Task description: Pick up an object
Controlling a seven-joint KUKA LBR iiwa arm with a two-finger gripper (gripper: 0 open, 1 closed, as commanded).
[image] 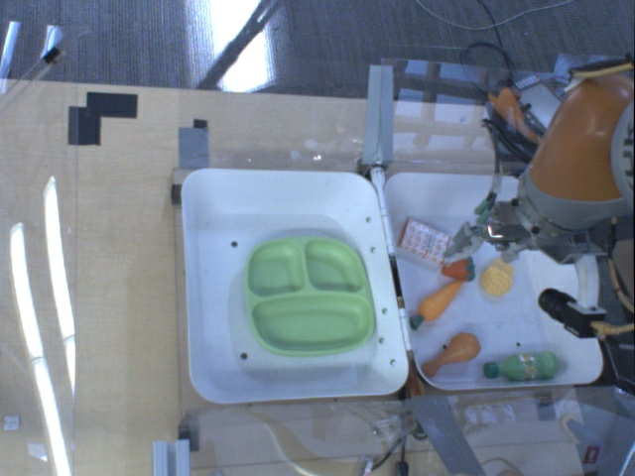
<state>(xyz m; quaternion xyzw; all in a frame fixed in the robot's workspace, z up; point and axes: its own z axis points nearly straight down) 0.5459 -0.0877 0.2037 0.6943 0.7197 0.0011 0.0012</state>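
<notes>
Pale wooden table (109, 296) carries two white bins. Left of the shared divider sits a green sectioned plastic plate (310, 297). Just right of it lies a small orange toy carrot (442, 300), likely light, stiff and smooth; grip its thicker middle. Beyond, the gripper (483, 234) hovers, fingers apparently spread.

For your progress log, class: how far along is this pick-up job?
Done: the arm has reached over the right bin, its hand low by the red-patterned packet and corn. In hand: nothing visibly gripped. Left: grasping and lifting; the carrot, gourd and bottle lie on the bin floor.
</notes>
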